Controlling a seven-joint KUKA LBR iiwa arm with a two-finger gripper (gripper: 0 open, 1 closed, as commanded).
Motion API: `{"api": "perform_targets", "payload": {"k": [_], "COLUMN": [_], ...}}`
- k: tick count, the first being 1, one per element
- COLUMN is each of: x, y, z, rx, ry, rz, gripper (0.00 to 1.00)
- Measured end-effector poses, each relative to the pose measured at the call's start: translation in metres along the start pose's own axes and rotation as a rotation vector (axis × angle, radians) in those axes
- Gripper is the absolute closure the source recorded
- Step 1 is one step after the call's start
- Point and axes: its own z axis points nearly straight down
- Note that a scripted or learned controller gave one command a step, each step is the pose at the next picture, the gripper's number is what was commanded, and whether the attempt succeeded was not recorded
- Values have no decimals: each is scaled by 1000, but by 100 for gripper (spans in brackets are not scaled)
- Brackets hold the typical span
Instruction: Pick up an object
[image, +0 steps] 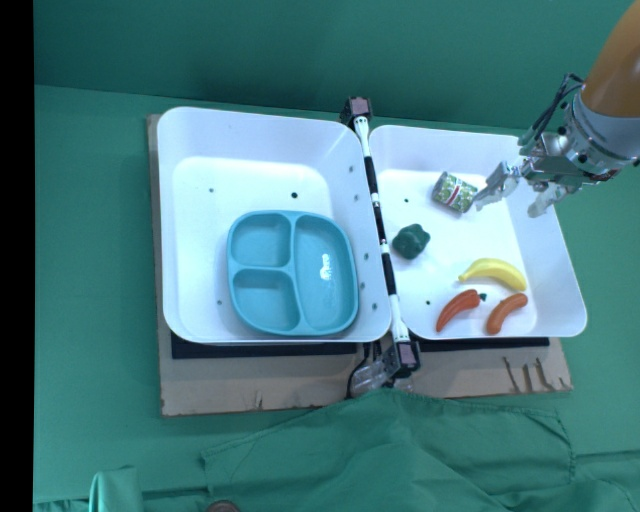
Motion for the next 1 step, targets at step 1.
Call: {"api": "perform_targets", "payload": {"k": [1], "x": [40], "y": [-33], "z": [104], "rx": [-1], "ry": [0], "rz": [0], "gripper": [0]}}
